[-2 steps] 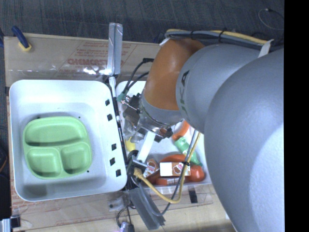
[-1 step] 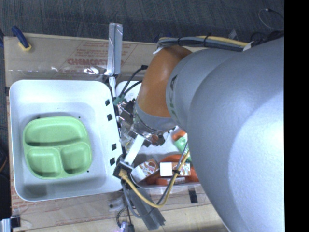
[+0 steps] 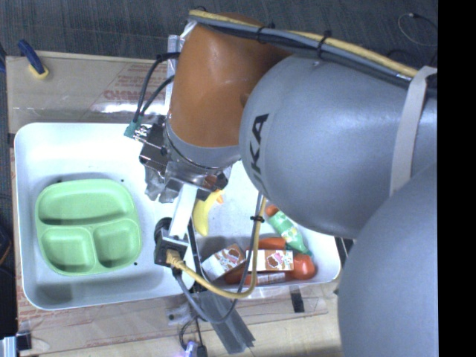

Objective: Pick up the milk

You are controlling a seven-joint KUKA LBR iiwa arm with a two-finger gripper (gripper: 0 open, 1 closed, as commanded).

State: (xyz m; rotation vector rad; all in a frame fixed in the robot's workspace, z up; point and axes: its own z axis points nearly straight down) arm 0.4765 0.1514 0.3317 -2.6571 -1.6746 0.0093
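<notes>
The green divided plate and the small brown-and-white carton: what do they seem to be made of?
The green divided plate looks like moulded plastic, satin finish: one even colour, rounded compartment rims. The brown-and-white carton is probably printed card: flat printed faces, folded edges; a plastic imitation is possible.

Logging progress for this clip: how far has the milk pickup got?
Done: nothing is lifted. The small carton that looks like the milk lies in the right bin, near a banana and a green bottle. In hand: the claw is low by the wall between the bins, apart from the carton. Left: reach the carton, grasp it, lift it.
</notes>
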